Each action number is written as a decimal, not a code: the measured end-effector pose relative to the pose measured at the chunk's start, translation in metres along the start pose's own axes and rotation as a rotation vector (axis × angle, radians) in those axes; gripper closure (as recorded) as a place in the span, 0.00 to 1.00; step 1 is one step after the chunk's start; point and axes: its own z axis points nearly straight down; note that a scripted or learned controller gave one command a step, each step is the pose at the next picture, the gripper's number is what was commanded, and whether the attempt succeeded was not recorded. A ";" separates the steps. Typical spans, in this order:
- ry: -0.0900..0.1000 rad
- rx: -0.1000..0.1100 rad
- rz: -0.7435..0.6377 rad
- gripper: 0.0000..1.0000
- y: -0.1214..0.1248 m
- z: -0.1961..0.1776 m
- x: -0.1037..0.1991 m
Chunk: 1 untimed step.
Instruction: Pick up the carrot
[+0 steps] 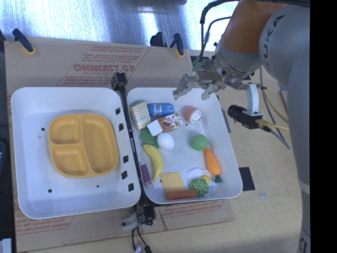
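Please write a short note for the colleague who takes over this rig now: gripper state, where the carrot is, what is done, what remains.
Gripper: open, holding nothing, above the right bin's far edge.
Carrot: lying in the right bin near its right wall, just below the green ball.
Done: no grasp made yet.
Left: move over the carrot, descend, close, lift.

From my seat, the arm (274, 30) runs off the top and right edges. I can't make out the small pile (199, 182) in the right bin's (231, 173) near corner; its items overlap, and the carrot's (212, 162) green end tucks against it.
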 end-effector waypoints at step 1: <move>0.000 0.001 -0.058 0.00 -0.063 0.097 -0.028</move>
